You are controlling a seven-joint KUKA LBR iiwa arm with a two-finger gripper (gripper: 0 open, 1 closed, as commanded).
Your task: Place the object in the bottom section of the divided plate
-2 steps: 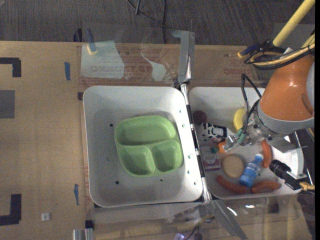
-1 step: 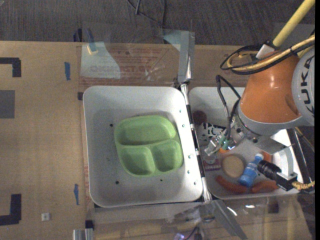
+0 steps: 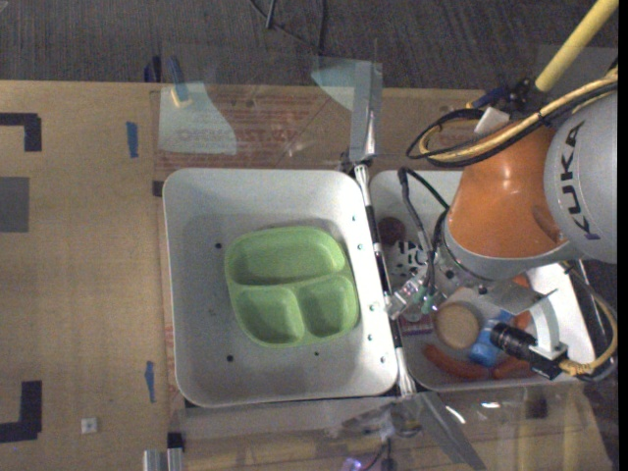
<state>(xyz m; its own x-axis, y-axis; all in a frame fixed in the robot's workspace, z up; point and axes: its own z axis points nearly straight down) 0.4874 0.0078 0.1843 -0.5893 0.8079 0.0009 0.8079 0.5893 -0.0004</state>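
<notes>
The green divided plate (image 3: pixel 291 285) lies in the left white bin (image 3: pixel 196 214), with one long section at the far side and two smaller sections at the near side, all bare. My gripper (image 3: pixel 416 296) hangs under the orange wrist (image 3: pixel 498 204), low over the left part of the right bin (image 3: pixel 417 186). Close by it lie a round tan disc (image 3: pixel 456 325), a blue piece (image 3: pixel 485 346) and a reddish sausage (image 3: pixel 459 364). A dark brown ball (image 3: pixel 392 229) sits farther back. The arm hides much of this bin.
The ridge where the two bins meet (image 3: pixel 378 283) runs between the gripper and the plate. A black camera unit (image 3: pixel 525 346) and cables hang beside the wrist. A clear plastic sheet (image 3: pixel 255 111) lies on the bench behind the left bin.
</notes>
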